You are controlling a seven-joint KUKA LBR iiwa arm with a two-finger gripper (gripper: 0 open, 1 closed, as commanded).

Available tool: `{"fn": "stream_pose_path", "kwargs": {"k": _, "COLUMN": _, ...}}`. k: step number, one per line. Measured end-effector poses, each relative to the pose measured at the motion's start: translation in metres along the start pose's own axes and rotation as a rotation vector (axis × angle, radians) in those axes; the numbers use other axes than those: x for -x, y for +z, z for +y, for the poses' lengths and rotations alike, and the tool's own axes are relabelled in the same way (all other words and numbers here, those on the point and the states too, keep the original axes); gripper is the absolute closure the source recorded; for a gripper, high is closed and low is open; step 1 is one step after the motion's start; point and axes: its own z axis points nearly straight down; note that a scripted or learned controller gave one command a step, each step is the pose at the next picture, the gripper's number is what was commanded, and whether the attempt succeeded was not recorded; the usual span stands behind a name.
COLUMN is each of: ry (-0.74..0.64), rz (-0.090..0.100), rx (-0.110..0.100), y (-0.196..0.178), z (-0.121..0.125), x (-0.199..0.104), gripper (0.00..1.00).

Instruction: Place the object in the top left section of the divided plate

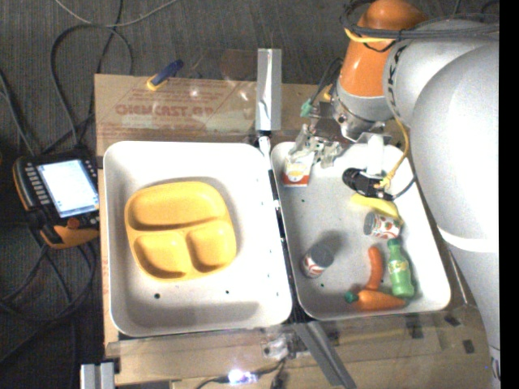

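Note:
The yellow divided plate point(182, 228) lies in the left white bin point(122, 298); none of its sections holds anything. My gripper point(315, 149) hangs over the far left corner of the right bin point(434, 294). Just below and left of it stands a small red and white carton with a yellow top point(296, 171), touching or very close to the gripper. Whether the carton is gripped cannot be made out.
The right bin also holds a banana point(378, 207), a small printed can point(384, 227), a green bottle point(399, 271), a red sausage point(373, 266), a carrot point(378, 300) and a grey-topped can point(316, 259). A handheld screen point(63, 186) lies left of the bins.

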Motion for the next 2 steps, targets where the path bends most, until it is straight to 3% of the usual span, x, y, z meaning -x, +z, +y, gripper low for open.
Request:
{"fn": "stream_pose_path", "kwargs": {"k": 1, "ry": -0.042, "rz": 0.003, "rx": 0.004, "y": -0.001, "z": -0.022, "x": -0.067, "gripper": 1.00}}
{"fn": "stream_pose_path", "kwargs": {"k": 2, "ry": -0.014, "rz": 0.005, "rx": 0.008, "y": -0.057, "z": -0.050, "x": -0.081, "gripper": 1.00}}
